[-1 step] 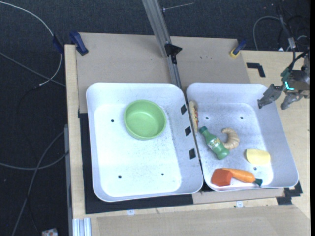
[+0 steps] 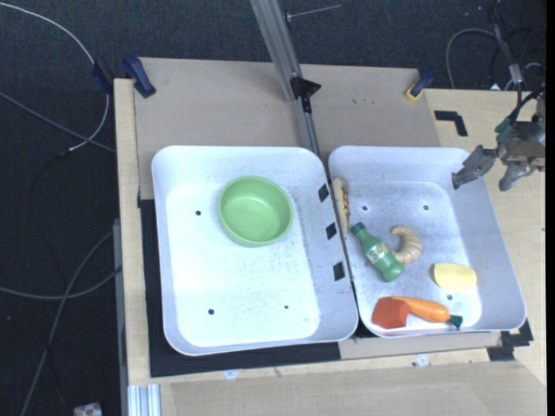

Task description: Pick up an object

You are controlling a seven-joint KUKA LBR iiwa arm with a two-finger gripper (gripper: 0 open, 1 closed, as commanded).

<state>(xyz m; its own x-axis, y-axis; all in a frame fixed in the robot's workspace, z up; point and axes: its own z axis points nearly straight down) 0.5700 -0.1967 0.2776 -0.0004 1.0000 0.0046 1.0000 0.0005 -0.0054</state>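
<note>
resting on a pale wooden bench (image 2: 217, 102) over dark carpet (image 2: 52, 189), two white bins (image 2: 182, 319); jaws (image 2: 492, 170) spread wide, empty.

Two shallow bins, left (image 2: 182, 319) and right (image 2: 486, 224), of smooth white plastic with a faint dark speckle and a soft sheen, resting on a bench (image 2: 217, 102) of pale, matt wood-like board. The bowl (image 2: 255, 210) is smooth, matt green plastic; the bottle (image 2: 378, 254) is glossy green plastic with a paper-like label; the carrot (image 2: 418, 308), the yellow piece (image 2: 454, 276) and the beige curved piece (image 2: 406, 243) look like smooth moulded plastic. A bare brushed-metal bar (image 2: 273, 29) crosses dark, rough carpet-like flooring (image 2: 52, 102); the gripper (image 2: 494, 170) is dull grey metal.
</note>
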